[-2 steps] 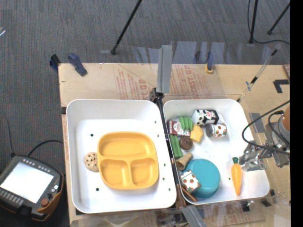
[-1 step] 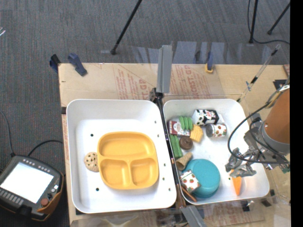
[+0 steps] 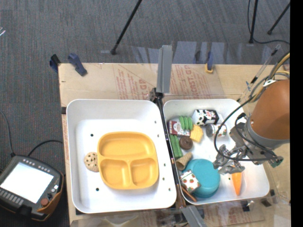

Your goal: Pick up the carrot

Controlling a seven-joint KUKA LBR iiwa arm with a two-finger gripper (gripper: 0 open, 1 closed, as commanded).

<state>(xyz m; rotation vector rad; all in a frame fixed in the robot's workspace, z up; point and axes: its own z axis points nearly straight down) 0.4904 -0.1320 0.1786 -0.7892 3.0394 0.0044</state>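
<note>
Your gripper (image 3: pixel 230 164) hangs in the right bin (image 3: pixel 215 103), just above the carrot (image 3: pixel 236 183), beside the teal bowl (image 3: pixel 204 176). Finger state: you cannot tell.

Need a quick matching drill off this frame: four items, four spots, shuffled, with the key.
Things:
1. carrot
2. cookie
3. yellow tray
4. teal bowl

Places:
A. middle of the left bin
B. front right corner of the right bin, just below the gripper
C. left bin, against the tray's left edge
D. front of the right bin, left of the carrot

Pairs: 1-B, 2-C, 3-A, 4-D
</note>
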